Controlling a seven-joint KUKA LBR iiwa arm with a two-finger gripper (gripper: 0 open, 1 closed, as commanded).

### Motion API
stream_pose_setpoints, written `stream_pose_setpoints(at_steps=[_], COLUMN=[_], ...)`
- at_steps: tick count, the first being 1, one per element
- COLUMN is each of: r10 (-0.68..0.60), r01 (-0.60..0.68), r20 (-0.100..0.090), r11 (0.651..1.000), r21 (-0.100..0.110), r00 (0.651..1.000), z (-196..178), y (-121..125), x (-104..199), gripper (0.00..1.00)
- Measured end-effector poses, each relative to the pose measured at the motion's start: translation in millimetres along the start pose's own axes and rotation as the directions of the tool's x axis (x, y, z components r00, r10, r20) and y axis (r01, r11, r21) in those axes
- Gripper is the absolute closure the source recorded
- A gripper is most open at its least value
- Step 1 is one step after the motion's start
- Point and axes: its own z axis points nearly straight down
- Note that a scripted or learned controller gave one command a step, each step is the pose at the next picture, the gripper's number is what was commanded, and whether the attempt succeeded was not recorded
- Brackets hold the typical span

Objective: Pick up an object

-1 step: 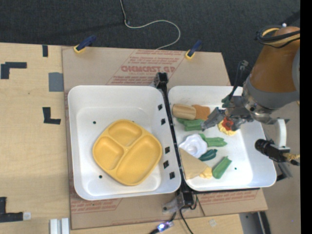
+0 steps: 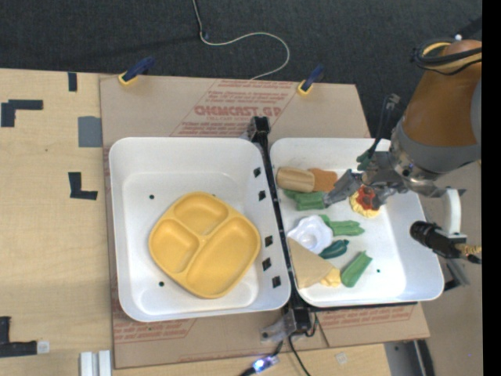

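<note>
The right bin [image 2: 407, 284] holds several toy foods: a tan bread roll [image 2: 296, 179] with an orange end, a green piece [image 2: 308, 200] below it, a white piece [image 2: 311, 232], green pods [image 2: 345, 228], a dark teal piece [image 2: 334, 249], a green pickle [image 2: 356, 268] and a beige wedge [image 2: 311, 267]. A red and yellow toy [image 2: 364, 202] lies right by my gripper [image 2: 362, 186], which hangs low over the bin's upper middle. The arm covers part of that toy.
The left bin [image 2: 129, 210] holds a yellow divided plate [image 2: 205, 244]. Black clips [image 2: 259, 129] run along the wall between the bins. Cardboard lies beneath both bins, and a white cable [image 2: 243, 37] loops behind them.
</note>
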Motion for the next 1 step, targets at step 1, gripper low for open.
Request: stream_pose_setpoints(at_steps=[1], r10=[0.002], r01=[-0.002], r20=[0.000], r11=[1.000], r21=[0.005], r00=[1.000], z=[49.4], y=[-5.4], x=[-5.5], gripper=[0.00])
